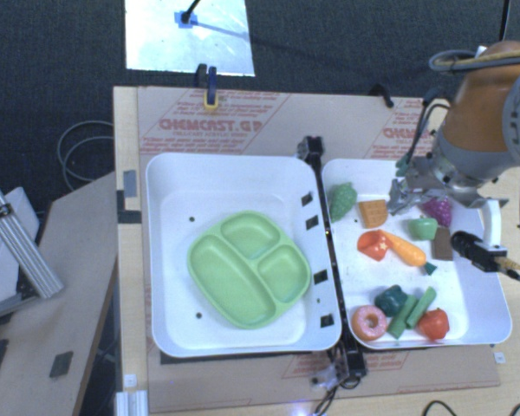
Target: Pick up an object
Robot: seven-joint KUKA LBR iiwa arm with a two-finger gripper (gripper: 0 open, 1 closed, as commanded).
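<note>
- Toy food fills the right bin (499,319); my gripper (405,193) hangs low over its far end, and I cannot tell its state.
- Purple grapes (437,209) lie just beside it, an orange cracker (373,212) near.
- One carrot (405,249), one donut (369,321), one tomato (433,323).
- One green divided plate (247,269) sits in the left bin (169,189).

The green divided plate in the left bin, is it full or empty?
Empty: the green plate shows all three compartments bare.

Green divided plate (249,269) in left bin (169,189) (tilted); yellow clamp (211,91) above.
</note>
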